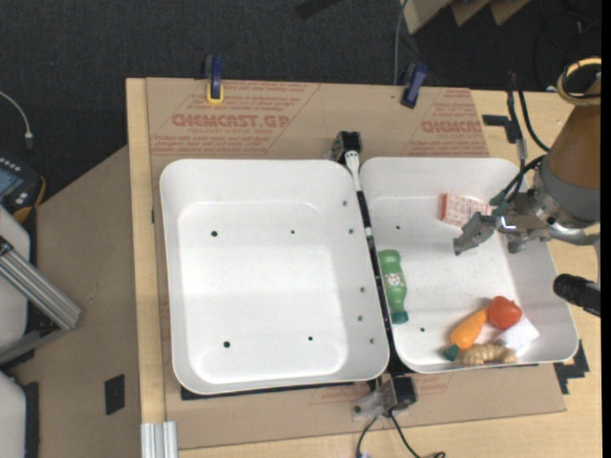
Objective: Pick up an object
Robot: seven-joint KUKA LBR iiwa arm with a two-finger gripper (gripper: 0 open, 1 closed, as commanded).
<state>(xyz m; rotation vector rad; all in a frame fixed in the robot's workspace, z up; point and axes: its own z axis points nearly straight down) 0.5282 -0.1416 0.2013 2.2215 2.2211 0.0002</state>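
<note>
Camera view: the arm (579, 165) reaches over the right bin (434, 175), its gripper (495, 232) low above the bin floor.

The left bin (191, 184) sits just beside the right one. The gripper's fingers are spread apart with nothing between them, hanging just right of a red-and-white packet (459, 207). A green bottle (391, 284) lies along the right bin's left wall. Near the front right corner cluster an orange carrot (468, 330), a red tomato (503, 312), a white card (523, 333) and a tan ginger-like piece (485, 355).
</note>
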